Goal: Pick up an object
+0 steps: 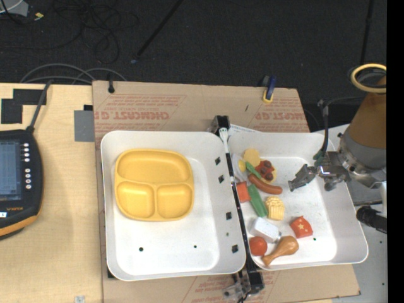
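Gripper hovers beside crowded toy food; jaw state unclear from here; a descent could merely jostle neighbours.

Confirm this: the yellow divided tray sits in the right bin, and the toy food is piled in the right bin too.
Not quite. In the camera view the yellow divided tray sits in the left bin, not the right one. The toy food is indeed piled in the right bin.
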Tool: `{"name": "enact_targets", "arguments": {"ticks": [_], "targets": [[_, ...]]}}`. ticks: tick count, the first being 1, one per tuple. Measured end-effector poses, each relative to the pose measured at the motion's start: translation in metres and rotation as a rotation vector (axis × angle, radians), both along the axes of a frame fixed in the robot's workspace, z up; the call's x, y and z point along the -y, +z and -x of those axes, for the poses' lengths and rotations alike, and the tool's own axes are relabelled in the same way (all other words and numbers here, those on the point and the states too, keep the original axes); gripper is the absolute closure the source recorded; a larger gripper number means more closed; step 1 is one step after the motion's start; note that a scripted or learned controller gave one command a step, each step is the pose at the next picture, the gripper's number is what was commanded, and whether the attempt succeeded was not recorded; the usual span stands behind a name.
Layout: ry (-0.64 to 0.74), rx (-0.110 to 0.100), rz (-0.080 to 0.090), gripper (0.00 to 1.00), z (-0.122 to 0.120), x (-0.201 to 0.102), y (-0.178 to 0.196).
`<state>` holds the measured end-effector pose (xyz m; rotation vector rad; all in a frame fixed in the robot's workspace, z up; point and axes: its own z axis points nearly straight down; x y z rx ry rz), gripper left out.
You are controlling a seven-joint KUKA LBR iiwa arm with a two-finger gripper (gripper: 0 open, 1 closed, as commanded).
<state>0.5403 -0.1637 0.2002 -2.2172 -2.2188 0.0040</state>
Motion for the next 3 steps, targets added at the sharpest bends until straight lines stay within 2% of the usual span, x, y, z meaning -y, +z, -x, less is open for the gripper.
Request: {"name": "enact_targets", "arguments": {"ticks": [1,2,3], "targets": [[0.000,-0.003,-0.002,1.00,0.000,0.001,0.009],[0.002,0.009,0.001,1.00,0.065,-0.041,0.122],[0.003,-0.008,-0.002,1.00,0.066,-0.095,0.027]]}}
